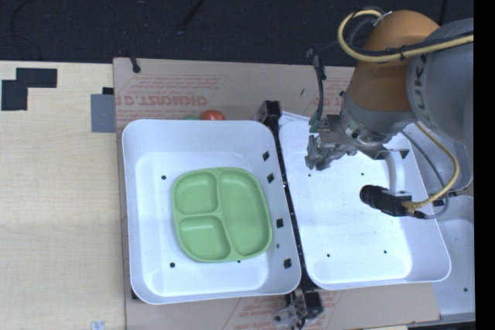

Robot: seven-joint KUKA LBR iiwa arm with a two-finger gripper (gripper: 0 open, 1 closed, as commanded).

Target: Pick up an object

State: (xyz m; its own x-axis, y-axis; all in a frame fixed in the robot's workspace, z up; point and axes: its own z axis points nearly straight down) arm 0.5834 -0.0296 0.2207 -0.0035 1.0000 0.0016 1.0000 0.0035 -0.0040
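As seen through the camera view, looking down at a slant: gripper [319, 153] low over the right bin [371, 259], near its far left corner and just beside the black divider [282, 189] between the two bins. Impossible to tell whether released or clenched; nothing visibly grasped. Green divided plate [222, 214], the likeliest thing to pick, lying flat in the middle of the left bin [147, 166], to the left of the gripper and nearer the camera, across the divider and apart from it. Nearly as wide as long, so no clear long axis. Small red object [212, 116] just behind the left bin's far rim, partly hidden. Probably calls for crossing leftward over the divider, then descending onto a plate rim.
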